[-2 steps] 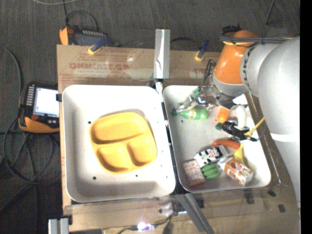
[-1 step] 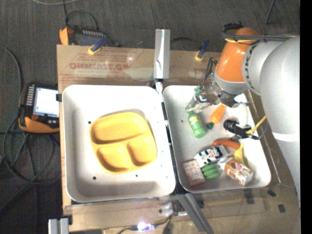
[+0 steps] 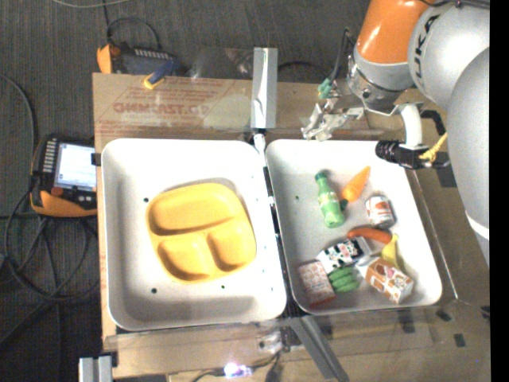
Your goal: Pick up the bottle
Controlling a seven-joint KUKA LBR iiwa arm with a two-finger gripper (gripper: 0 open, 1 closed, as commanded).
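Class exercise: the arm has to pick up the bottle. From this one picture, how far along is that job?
Done: nothing that shows. The small green plastic bottle lies on the floor of the right-hand white bin, beside the orange carrot-shaped toy.
In hand: the arm's hand hangs above that bin's far rim, apart from the bottle, with nothing between its fingers.
Left: reaching down to the bottle, gripping it and lifting it.

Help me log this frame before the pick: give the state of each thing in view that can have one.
Gripper: above the right bin's far rim, holding nothing.
Green bottle: lying on its side in the right bin, untouched.
Carrot: lying beside the bottle.
Small can: on its side.
Yellow tray: flat in the left bin, right side up.
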